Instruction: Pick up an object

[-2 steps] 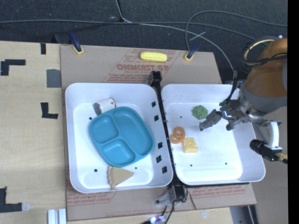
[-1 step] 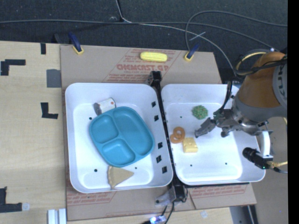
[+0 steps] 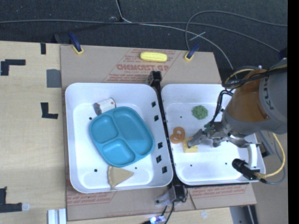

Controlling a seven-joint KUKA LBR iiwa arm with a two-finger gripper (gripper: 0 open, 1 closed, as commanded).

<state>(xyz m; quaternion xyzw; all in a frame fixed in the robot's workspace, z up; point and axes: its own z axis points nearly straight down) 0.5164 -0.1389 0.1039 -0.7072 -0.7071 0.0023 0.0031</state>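
Two shallow white bins sit side by side on the counter: the left bin (image 3: 74, 139) and the right bin (image 3: 210, 174). The grey arm with the orange band (image 3: 250, 107) reaches into the right bin from the right. Its pincer (image 3: 195, 139) is low over the bin floor, just beside a small yellow block (image 3: 190, 148) and near an orange ring-shaped object (image 3: 177, 135). Whether the pincer is spread or pressed together cannot be told, and no object is visibly gripped. A green rounded object (image 3: 200, 111) lies apart, nearer the far wall of the same bin. The left bin holds a blue three-compartment plastic tray (image 3: 121, 135), a small white cylindrical cup (image 3: 104, 105) lying at the tray's far edge and a tan wedge-shaped piece (image 3: 119, 176) at its near edge. A yellow corn-shaped toy (image 3: 153, 56) lies on the cardboard sheet (image 3: 93, 64) beyond the bins.
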